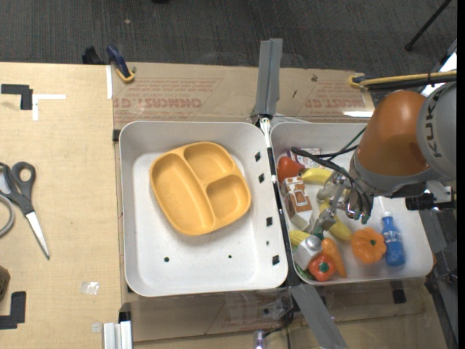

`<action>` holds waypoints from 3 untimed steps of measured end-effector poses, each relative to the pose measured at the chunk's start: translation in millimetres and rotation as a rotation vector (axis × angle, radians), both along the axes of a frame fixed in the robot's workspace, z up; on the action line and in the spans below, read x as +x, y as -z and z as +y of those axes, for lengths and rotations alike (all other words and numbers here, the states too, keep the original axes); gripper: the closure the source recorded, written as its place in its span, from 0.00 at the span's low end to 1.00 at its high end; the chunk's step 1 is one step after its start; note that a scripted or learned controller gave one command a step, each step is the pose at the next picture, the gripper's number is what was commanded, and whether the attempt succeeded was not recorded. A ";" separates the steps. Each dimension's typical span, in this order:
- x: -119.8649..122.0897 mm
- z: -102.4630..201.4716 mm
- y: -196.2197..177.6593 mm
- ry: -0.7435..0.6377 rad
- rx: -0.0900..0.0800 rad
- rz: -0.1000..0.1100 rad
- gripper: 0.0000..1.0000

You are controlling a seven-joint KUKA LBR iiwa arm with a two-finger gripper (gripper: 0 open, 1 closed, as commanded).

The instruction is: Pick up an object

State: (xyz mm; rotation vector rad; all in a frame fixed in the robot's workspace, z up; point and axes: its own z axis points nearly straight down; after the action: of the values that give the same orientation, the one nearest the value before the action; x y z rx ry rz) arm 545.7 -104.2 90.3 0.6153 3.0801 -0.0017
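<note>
Gripper is hanging in the right bin, just left of the orange pumpkin. Fingers: can't tell, cluttered. Arm is hiding the bin's upper right; possibly a banana above the gripper.

You have a crowded pile of small toy foods in the right-hand white bin. A little orange plastic pumpkin sits upright near the front, just left of a blue plastic bottle that lies lengthwise. A red tomato-shaped toy rests by the front wall, touching an orange carrot-shaped piece. You can see a yellow banana-shaped toy farther back, beside a red rounded toy.
</note>
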 end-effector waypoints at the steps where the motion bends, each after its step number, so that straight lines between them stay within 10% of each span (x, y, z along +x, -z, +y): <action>1: -62.9 -15.3 -2.9 0.274 -0.001 -0.015 0.00; 3: 68.1 2.5 -63.1 0.657 -0.002 0.001 0.00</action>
State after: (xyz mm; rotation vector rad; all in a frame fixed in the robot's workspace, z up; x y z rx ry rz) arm 613.8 -101.7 153.4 1.5772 2.7179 -0.0047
